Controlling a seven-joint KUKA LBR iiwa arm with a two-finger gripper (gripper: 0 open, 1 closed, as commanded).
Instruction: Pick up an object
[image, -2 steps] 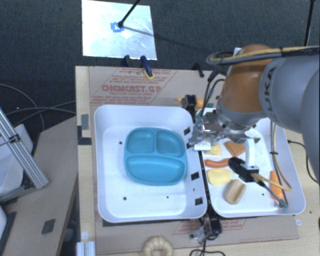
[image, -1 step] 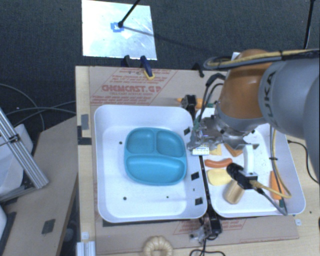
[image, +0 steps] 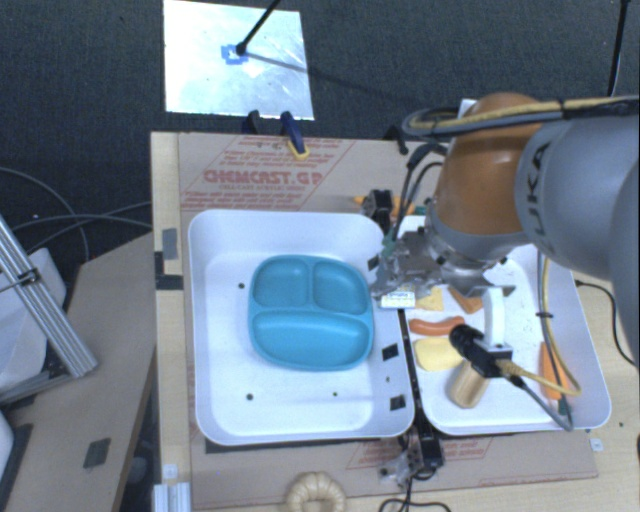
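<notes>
My gripper (image: 400, 288) hangs low over the left edge of the right bin (image: 585, 400), close to the wall between the two bins. The bulky grey and orange wrist hides most of it. Just below and to its right lie an orange sausage-shaped piece (image: 433, 325), a yellow lump (image: 434, 353) and a tan cylinder (image: 465, 386). A yellow wedge (image: 432, 299) and an orange scrap (image: 467, 301) sit under the wrist's edge. A long orange stick (image: 553, 368) lies along the bin's right side. I see nothing held in the gripper.
The left bin (image: 215, 400) holds a blue divided plate (image: 309, 311) in its middle. Cardboard (image: 260, 170) lies under both bins, with clamps at its far edge. A pale ring (image: 317, 492) rests in front of the bins.
</notes>
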